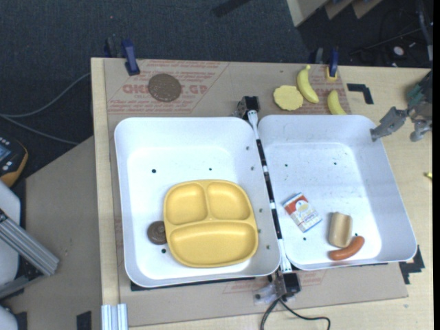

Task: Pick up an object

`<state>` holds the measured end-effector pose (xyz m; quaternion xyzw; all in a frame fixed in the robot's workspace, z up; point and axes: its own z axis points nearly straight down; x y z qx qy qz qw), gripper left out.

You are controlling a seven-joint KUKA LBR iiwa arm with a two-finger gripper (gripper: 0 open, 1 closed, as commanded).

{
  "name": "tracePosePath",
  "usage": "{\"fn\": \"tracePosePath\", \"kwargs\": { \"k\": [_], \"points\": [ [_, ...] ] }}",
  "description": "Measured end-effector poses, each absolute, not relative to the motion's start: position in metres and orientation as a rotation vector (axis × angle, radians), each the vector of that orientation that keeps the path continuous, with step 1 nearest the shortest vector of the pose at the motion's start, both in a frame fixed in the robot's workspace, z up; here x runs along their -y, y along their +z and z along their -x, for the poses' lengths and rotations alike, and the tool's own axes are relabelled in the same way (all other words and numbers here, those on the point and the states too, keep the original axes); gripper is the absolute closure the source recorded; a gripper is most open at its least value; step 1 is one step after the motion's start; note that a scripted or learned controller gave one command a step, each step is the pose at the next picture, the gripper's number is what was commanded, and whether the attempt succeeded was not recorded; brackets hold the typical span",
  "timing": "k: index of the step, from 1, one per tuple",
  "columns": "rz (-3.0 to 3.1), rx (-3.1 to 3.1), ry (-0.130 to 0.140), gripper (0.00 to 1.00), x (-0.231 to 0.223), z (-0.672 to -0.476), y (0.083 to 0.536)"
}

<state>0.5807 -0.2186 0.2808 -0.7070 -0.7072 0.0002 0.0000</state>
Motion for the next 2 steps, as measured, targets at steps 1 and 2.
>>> {"fn": "tracePosePath", "kwargs": {
  "k": [1,2],
  "points": [
    [2.212,2.208,0.012,0.0,0.213,-0.539,0.125],
    [2.213,2.217,0.004,0.0,0.157,-0.49,0.082]
  ]
}}
